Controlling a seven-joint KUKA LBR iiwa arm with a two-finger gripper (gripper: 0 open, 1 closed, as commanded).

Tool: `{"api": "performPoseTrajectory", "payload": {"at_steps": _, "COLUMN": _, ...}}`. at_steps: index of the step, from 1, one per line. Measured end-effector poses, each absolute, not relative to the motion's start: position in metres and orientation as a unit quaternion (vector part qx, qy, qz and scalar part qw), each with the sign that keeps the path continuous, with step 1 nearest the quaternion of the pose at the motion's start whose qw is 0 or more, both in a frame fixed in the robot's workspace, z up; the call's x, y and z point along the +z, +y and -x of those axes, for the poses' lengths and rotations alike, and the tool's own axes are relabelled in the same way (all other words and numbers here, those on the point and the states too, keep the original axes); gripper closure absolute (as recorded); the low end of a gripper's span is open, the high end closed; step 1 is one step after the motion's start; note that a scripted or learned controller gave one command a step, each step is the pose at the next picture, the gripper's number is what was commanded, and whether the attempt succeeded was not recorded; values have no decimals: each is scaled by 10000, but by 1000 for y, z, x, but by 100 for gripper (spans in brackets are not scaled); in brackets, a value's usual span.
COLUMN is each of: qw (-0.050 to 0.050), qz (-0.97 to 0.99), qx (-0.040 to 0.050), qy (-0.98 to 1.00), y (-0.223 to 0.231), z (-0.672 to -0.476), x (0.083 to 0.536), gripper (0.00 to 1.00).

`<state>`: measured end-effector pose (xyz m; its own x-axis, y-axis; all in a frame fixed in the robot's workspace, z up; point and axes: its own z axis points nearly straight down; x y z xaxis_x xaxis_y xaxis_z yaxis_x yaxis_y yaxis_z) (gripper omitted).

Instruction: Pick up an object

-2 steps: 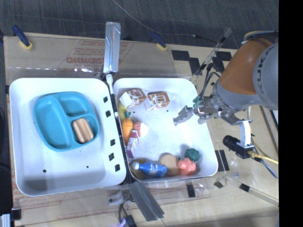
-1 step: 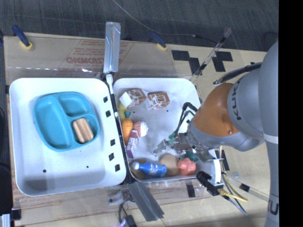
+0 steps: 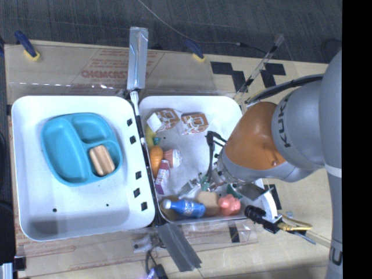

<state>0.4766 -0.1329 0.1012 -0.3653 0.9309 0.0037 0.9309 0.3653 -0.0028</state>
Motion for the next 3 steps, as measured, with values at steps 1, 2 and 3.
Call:
{"api": "performPoseTrajectory", "payload": {"at_steps": 1, "qw": 20, "qz": 5616, "qx": 1, "qy": -8274, "y": -133, "z": -477, "x": 111, "gripper": 100}}
{"api": "performPoseTrajectory", "payload": {"at_steps": 2, "qw": -18, "qz": 4971, "qx": 3, "qy": -8677, "y": -204, "z": -538, "x": 181, "gripper": 100}}
{"api": "performPoseTrajectory", "payload": {"at_steps": 3, "qw": -4, "qz": 4967, "qx": 4, "qy": -8679, "y": -204, "z": -538, "x": 180, "gripper": 0}}
